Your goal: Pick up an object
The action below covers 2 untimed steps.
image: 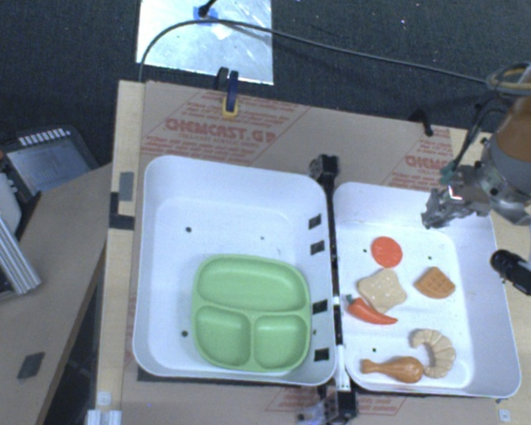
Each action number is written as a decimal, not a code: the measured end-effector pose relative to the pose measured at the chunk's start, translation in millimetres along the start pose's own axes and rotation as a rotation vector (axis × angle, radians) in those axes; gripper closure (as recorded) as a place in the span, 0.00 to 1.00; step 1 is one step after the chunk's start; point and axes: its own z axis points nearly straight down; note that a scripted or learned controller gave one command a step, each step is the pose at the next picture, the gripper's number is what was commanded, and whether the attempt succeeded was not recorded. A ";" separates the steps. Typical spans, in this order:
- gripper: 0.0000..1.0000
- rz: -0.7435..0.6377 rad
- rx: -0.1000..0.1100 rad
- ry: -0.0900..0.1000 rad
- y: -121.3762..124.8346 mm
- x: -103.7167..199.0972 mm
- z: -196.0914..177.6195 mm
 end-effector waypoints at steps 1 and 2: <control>1.00 -0.003 0.005 0.002 -18.1 55.0 11.4; 1.00 -0.004 0.005 0.002 -36.7 105.5 22.7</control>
